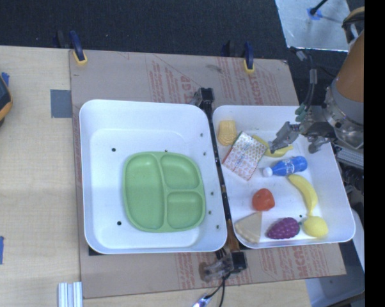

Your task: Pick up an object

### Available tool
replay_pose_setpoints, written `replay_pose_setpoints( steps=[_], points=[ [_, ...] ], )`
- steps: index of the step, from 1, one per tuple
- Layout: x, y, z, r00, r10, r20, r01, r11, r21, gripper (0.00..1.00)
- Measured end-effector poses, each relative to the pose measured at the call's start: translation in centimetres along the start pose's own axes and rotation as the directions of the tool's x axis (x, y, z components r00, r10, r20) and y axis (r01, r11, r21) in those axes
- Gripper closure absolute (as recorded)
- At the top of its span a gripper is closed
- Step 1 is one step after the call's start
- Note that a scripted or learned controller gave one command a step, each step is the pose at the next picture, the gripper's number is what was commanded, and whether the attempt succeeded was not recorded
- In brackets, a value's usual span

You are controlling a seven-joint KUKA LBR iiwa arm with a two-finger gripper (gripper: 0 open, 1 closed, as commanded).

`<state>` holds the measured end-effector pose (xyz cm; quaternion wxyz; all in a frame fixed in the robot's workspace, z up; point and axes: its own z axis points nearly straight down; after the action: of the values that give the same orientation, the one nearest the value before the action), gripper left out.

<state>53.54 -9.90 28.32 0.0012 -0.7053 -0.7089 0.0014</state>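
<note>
Two shallow white bins sit side by side on a sheet of brown cardboard (148,75) that covers the wooden table (26,171). Largest is the left bin (96,117), which holds a single thing: a pale green plate (163,191) with three compartments, lying flat near the middle of the floor.

Next is the right bin (336,174), which carries all the small things. A patterned packet (245,155) lies tilted near its left side, with a small yellow ridged piece (226,132) just above and to the left of it. A banana (305,191) lies on a slant toward the right wall, and a blue bottle (286,167) with a white cap lies on its side just above it. Along the near edge, from left to right, are a tan wedge (249,228), a bunch of purple grapes (282,228) and a lemon (314,226), each close beside the next. A red fruit (263,199) sits just above the wedge.

Over the upper right part of this bin hangs the tool (302,135), its two dark fingers spread apart and gripping nothing. A small yellow thing (279,149) lies beneath the left finger, just above the blue bottle; whether they touch is not clear.
</note>
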Motion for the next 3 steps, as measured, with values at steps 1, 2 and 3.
replay_pose_setpoints(
  steps=[1,2,3],
  points=[
    [0.0,-1.7,16.0,1.0,0.001,-0.001,-0.001,1.0,0.003,0.0],
    [0.0,-3.8,19.2,1.0,0.0,-0.001,0.0,1.0,0.001,0.0],
    [-0.1,-3.8,18.2,1.0,-0.002,0.0,0.002,1.0,0.003,1.0]
  ],
)
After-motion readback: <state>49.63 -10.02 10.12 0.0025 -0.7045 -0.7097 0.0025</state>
